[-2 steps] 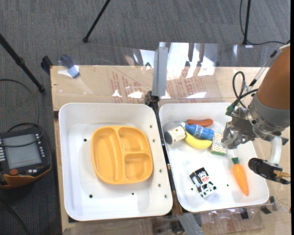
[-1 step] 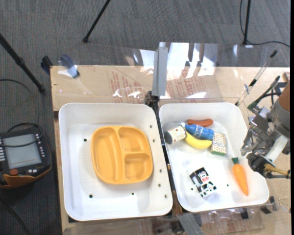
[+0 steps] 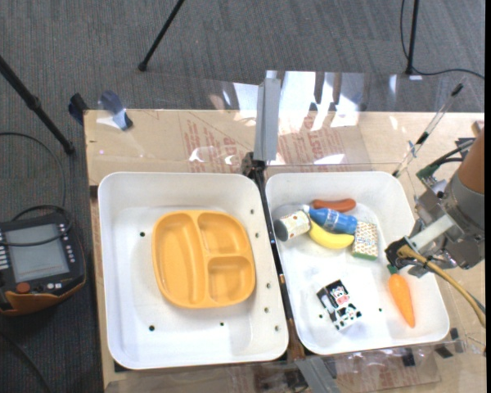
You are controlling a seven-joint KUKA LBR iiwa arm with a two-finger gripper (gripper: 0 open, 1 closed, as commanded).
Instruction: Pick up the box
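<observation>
Two boxes lie in the right bin (image 3: 299,322). A small box with a green and white dotted pattern (image 3: 365,240) lies near the bin's right side, next to a banana (image 3: 331,237). A black and white cow-patterned box (image 3: 340,305) rests toward the front. My gripper (image 3: 432,215) hangs over the bin's right rim, just right of the patterned box and above a carrot (image 3: 402,299). Nothing shows in its grasp.
The right bin also holds a red sausage (image 3: 334,205), a blue bottle (image 3: 334,219) and a small can (image 3: 292,225) at the back. An orange divided plate (image 3: 203,258) fills the middle of the left bin (image 3: 119,301).
</observation>
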